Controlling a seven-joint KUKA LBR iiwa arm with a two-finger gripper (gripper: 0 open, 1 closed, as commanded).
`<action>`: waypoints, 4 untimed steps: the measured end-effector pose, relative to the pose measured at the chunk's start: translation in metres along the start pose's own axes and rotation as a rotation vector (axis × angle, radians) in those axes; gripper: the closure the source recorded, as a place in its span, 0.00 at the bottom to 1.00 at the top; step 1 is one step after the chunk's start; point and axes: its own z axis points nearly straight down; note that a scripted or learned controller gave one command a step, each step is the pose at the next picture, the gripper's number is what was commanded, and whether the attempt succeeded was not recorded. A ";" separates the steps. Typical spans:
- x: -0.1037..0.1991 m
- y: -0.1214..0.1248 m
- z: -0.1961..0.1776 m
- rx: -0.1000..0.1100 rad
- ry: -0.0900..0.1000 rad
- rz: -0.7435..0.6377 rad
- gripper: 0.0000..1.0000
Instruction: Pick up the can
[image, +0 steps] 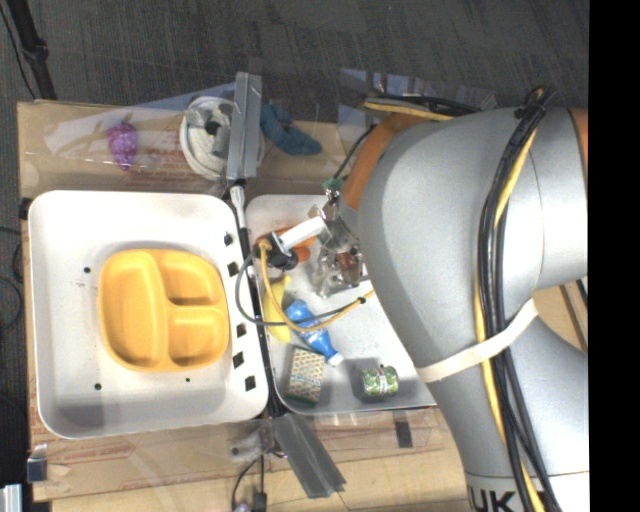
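The bench (60, 135) is seen as a tan, wood-coloured surface on which 2 shallow white bins are set side by side, nearly touching. The left bin (60, 330) is placed toward the bench's left end, the right bin (268, 212) just beside it. Behind the bins, a purple object (123, 141), a white coil (207, 135) and a blue object (285, 132) are laid on the bench.

Two white bins (60, 300), one yellow tray (165, 305), one can (379, 381).
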 end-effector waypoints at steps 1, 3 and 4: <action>-0.103 -0.022 0.001 0.000 -0.001 -0.165 1.00; -0.090 -0.026 0.002 0.001 -0.003 0.000 1.00; -0.152 0.040 -0.181 -0.003 0.003 -0.079 1.00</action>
